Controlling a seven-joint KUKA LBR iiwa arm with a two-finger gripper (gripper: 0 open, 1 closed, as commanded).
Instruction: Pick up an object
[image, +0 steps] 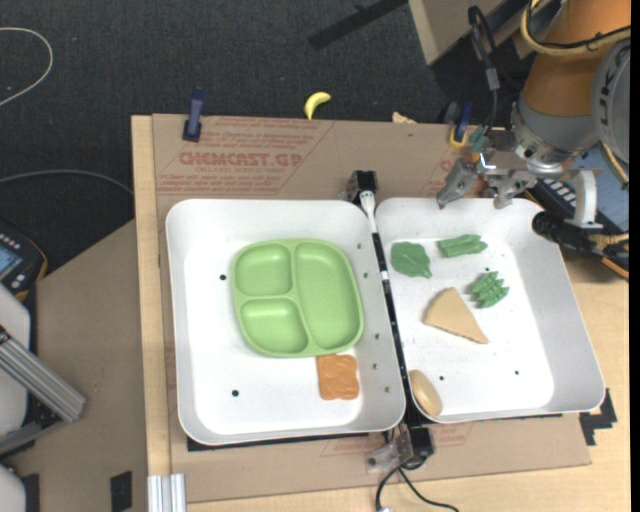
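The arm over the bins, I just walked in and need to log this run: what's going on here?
The gripper hangs open over the far edge of the right bin, with nothing between its fingers. Nothing has been picked up yet. That bin holds three green toy food pieces, a tan wedge and a small tan oval piece at its near-left corner. The left bin holds a green divided plate and an orange piece just beside it.
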